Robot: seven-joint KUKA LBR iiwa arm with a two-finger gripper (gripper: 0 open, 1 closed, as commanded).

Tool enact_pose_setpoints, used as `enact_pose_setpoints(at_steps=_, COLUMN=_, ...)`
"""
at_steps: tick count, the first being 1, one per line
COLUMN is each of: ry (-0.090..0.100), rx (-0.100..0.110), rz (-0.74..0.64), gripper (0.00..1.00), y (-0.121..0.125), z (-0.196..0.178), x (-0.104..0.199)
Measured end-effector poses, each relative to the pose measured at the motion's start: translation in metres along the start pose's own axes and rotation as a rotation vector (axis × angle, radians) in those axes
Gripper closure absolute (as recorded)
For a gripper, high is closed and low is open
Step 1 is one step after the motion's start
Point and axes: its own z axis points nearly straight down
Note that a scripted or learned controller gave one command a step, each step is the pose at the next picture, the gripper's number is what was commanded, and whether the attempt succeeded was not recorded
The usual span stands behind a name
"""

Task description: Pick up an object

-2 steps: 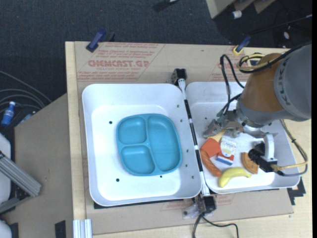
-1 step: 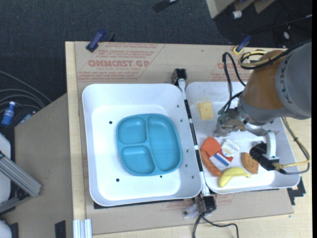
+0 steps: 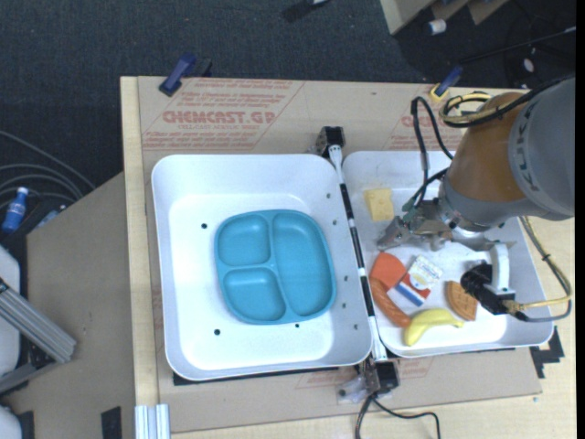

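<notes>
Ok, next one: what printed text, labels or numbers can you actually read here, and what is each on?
"CHEMCAST G P" in red, with a smaller line below it too blurred to read, on the brown protective paper over the bench beyond the left bin.
A second red print of the same kind on the paper beyond the right bin: partly hidden by the arm, unreadable.
The small red, white and blue packet: markings too small to read.

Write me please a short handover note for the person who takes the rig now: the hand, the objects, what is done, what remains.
Hand: low in the right bin, among the objects; its fingers are too unclear to judge, no grasp visible.
Right bin holds a yellow block, orange piece, small white packet, carrot, banana and brown cookie.
Left bin: blue divided plate.
Done: arm is at the objects.
Left: grasp one and lift it.
</notes>
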Motion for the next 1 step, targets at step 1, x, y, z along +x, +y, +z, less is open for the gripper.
enact_pose_setpoints(at_steps=1, ry=-0.001, rx=0.000, rz=-0.002, gripper=0.00, y=0.0656, z=0.0097, x=-0.0019)
